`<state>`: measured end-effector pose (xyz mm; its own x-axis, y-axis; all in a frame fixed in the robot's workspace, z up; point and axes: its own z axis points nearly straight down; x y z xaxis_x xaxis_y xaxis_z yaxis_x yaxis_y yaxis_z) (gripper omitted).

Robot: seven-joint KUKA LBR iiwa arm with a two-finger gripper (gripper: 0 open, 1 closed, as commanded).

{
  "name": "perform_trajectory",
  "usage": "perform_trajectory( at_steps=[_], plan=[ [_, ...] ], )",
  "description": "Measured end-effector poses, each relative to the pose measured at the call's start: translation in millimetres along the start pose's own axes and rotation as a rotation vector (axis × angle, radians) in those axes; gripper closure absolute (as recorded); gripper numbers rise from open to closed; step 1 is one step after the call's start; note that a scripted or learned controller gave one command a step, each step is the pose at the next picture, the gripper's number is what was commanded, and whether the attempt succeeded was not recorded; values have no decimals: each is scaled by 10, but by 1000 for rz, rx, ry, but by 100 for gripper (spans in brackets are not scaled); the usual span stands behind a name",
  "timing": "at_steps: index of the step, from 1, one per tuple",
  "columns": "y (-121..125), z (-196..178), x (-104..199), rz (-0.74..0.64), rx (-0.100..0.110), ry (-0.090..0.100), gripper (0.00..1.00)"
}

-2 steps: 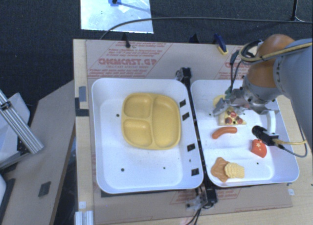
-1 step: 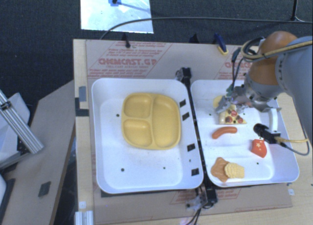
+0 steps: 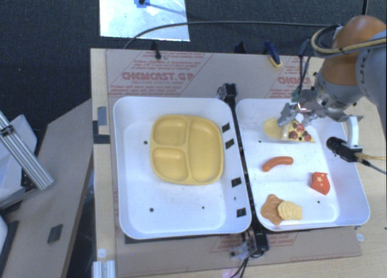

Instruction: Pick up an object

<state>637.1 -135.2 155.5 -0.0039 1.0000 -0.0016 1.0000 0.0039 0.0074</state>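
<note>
the two white bins sit side by side and seem sorted by role: the left bin [image 3: 130, 210] carries just a yellow divided plate [image 3: 184, 148], lying flat in its middle, while the right bin [image 3: 357, 201] holds the loose toy food spread well apart — a sausage [image 3: 277, 163] near the centre, a red piece [image 3: 320, 182] toward the right wall, a cookie-and-cracker pile [image 3: 280, 210] at the near edge, and a pizza slice [image 3: 290, 130] at the far end. that spacing looks handy, since each piece leaves room around it. the arm leans in from the right and the gripper [image 3: 295, 115] hangs directly over the pizza slice, low enough to be at or very near its top (contact itself i can't confirm). the fingers point down at it, but how far apart they stand i cannot tell — the metal blurs together there — and nothing is visibly caught between them.
</note>
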Motion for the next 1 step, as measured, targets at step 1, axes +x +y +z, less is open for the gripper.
perform_trajectory(
  at_steps=[1],
  plan=[
    [-10, -573, -99, 2, -1, -1, 100]
  ],
)
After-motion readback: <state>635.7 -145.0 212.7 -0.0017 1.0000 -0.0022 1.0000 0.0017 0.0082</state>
